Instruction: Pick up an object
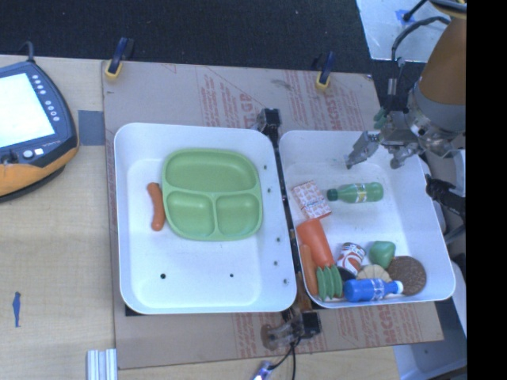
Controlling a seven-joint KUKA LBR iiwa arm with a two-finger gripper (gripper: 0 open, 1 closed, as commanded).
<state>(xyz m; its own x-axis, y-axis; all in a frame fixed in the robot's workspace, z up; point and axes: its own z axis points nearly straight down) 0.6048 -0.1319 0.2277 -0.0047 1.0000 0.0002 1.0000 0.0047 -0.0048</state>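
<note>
The gripper [379,150] is seen spread open, nothing held, just above the green bottle [356,192] lying in the right bin [440,236]. It's probably best lowered straight across the bottle's middle before being closed.

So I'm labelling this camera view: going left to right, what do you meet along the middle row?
Handheld screen → hot dog → green divided plate → snack packet → green bottle. The gripper hangs above the right bin's far end, just beyond the bottle.
</note>
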